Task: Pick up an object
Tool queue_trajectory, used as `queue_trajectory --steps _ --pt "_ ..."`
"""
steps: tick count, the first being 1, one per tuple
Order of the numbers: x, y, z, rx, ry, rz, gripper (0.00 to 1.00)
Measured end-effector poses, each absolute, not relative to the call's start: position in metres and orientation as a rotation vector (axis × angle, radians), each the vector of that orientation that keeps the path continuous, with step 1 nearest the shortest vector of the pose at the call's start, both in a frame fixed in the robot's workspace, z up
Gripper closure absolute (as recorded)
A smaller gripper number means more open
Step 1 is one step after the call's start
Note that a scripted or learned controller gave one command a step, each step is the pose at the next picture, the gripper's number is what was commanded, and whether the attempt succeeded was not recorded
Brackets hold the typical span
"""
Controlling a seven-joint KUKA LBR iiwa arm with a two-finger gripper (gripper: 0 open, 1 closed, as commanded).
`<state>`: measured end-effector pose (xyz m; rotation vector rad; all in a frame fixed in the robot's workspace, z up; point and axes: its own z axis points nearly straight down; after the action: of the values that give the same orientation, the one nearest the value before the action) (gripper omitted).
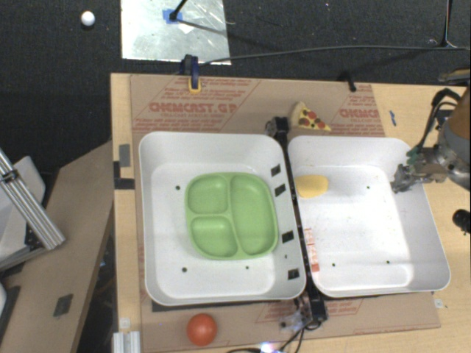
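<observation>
Judging progress, nothing is picked up yet. The hand (pixel 403 176) sits at the right edge of the frame, over the rim of the right bin (pixel 383 271); whether it is apart or together cannot be told. A yellow object (pixel 312 186) lies in that bin's upper left corner, well apart from the hand. Reach, grasp and lift all remain. The left bin (pixel 158 197) carries a green tray (pixel 231 215).

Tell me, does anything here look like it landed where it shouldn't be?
Yes, two toys lie outside the bins. A pizza slice rests on the board just behind the right bin, and a red ball sits on the bench in front of the left bin. A small white ball lies far off on the dark floor.
</observation>
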<state>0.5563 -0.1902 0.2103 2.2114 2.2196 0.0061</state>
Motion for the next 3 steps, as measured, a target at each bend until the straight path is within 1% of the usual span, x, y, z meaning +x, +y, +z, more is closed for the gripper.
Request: queue_trajectory --steps 1,2,3 --pt "0.562 -0.189 0.255 2.211 2.222 0.006 1.00" --pt "0.563 -0.189 0.289 2.212 2.223 0.005 1.00" --pt "0.572 -0.135 0.271 2.211 2.231 0.003 1.00"
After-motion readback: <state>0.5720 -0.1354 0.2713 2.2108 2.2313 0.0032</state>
